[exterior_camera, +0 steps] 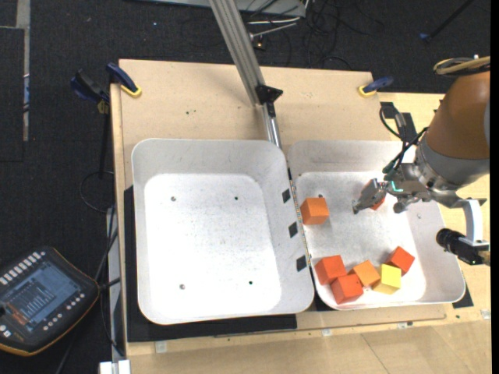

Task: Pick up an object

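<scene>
My gripper hangs over the middle of the right bin, reaching in from the right. A small red block shows between its fingers, and the gripper is shut on it. An orange cube lies to its left, near the bin's left wall. Along the bin's front lie a red-orange cube, a red cube, an orange cube, a yellow cube and another red-orange cube.
The left bin sits beside the right one on the wooden bench. A metal pole slants down to the gap between the bins. A teach pendant lies at the lower left, off the bench.
</scene>
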`<state>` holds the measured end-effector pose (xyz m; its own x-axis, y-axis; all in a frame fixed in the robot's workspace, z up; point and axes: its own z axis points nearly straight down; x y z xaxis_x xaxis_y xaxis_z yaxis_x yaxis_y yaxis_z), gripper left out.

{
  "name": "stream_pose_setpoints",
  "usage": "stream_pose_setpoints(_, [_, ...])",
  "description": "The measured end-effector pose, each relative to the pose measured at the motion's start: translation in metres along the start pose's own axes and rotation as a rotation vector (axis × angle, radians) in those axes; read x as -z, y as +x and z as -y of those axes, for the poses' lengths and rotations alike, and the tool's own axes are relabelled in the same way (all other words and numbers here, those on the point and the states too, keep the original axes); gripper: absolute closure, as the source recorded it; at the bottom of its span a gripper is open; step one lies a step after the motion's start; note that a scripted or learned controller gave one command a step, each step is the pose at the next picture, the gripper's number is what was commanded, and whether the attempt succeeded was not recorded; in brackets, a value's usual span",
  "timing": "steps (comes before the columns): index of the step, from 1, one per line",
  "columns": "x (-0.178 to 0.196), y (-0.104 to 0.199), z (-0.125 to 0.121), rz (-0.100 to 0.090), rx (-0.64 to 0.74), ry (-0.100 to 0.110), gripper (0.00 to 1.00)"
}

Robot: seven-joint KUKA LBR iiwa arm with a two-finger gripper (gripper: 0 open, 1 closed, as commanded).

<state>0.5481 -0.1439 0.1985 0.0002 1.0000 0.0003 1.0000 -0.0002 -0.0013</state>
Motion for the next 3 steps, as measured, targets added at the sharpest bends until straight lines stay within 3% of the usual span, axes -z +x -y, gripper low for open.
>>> stream_pose_setpoints(2, [-0.098,-0.001,0.005,-0.001,-0.001,0.005,0.00])
stream_pose_setpoints(3, [-0.084,-0.001,0.004,0.001,-0.001,-0.002,1.00])
